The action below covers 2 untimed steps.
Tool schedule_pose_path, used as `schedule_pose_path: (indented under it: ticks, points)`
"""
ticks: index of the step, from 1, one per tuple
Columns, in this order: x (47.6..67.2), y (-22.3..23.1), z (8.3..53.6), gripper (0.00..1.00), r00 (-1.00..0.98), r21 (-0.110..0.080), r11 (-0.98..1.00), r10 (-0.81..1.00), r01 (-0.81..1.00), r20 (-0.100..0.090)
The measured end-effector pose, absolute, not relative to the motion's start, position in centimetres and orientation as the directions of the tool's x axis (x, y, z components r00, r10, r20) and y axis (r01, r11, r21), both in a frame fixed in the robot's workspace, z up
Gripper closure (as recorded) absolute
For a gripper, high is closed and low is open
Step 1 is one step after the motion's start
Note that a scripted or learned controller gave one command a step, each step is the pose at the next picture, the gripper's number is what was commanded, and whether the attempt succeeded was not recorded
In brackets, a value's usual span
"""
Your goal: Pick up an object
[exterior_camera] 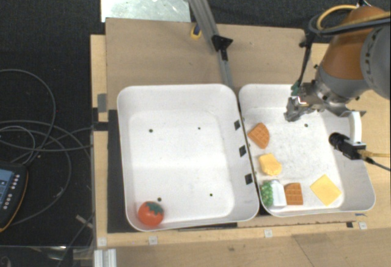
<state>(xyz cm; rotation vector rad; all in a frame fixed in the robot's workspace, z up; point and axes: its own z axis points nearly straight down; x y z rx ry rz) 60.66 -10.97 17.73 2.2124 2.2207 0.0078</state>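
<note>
The waffle piece (259, 135) is the thing nearest to me: it lies in the right bin (366, 198), below and to the left of my gripper (294, 109) in the camera view, tilted so its long side runs roughly up and down the bin. Just past it, further down, sits a yellow lump (270, 165). Beyond that, along the bin's near wall, are a green-and-white piece (269, 193), a small brown waffle square (293, 193) and a flat yellow cheese slice (325, 189), all well apart from me. A tomato (150, 213) lies far off in the near corner of the left bin (131, 101).

My gripper hangs over the far end of the right bin with nothing in it. I judge the waffle the shortest reach, down and left.

The gripper is small and dark against the wrist, so I cannot tell how it is set. The table (153, 52) carries both bins.
</note>
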Motion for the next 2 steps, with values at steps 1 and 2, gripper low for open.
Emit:
schedule_pose_path:
  ticks: [1, 2]
  points:
    - [60.8, -11.0, 23.2, 1.00, -0.005, 0.008, 0.005, 1.000, 1.000, -0.001]
    - [60.9, -11.0, 25.3, 1.00, -0.005, 0.004, 0.005, 1.000, 1.000, -0.001]
